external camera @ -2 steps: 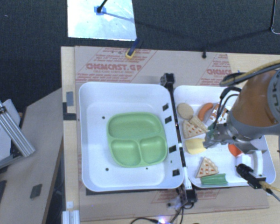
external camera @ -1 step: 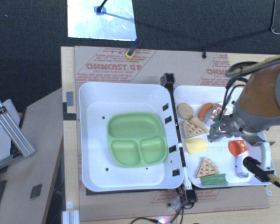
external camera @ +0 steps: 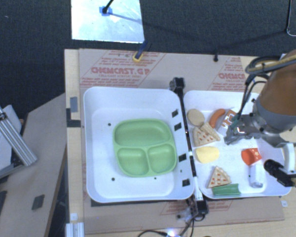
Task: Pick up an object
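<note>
White bins are sitting side by side, with the arm (external camera: 281, 95) reaching in over the right one.

A green plate (external camera: 143, 147) is lying in the left bin (external camera: 96, 132), well to the left of the gripper (external camera: 233, 135). In the right bin (external camera: 237, 169), a tan bun (external camera: 196, 116) and a waffle wedge (external camera: 205, 135) are lying just left of the jaws, a sausage (external camera: 217, 116) is sitting up-left of them, and a yellow piece (external camera: 207, 154) is lying below-left. A pizza slice (external camera: 218, 177) and a green stick (external camera: 226, 190) are resting further below. A red-and-white scoop (external camera: 252, 164) is lying down-right of the jaws. I cannot tell how far the jaws are parted, or whether they are holding anything.
</note>
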You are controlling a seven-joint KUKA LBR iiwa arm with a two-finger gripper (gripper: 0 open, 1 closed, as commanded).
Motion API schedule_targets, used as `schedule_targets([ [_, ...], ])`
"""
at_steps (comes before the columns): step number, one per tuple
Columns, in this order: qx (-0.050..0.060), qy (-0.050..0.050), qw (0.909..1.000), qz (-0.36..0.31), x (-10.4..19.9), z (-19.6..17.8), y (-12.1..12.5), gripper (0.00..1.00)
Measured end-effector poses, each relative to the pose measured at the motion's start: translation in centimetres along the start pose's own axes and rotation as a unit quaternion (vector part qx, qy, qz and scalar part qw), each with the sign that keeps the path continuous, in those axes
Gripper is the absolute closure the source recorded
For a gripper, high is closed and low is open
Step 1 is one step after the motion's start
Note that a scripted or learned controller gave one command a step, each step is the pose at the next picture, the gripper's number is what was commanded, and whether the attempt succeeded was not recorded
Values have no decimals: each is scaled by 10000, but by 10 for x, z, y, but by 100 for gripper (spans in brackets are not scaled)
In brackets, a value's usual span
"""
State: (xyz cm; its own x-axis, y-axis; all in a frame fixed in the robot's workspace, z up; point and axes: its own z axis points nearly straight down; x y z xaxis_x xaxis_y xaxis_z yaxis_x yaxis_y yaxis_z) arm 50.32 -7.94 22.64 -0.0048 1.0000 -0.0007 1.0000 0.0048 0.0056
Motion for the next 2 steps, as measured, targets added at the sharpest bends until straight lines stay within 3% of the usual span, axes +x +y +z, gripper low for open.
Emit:
schedule_targets([
  [1,12,13,10000,-27,53,6,22,100],
  [2,15,12,10000,-25,96,7,29,100],
])
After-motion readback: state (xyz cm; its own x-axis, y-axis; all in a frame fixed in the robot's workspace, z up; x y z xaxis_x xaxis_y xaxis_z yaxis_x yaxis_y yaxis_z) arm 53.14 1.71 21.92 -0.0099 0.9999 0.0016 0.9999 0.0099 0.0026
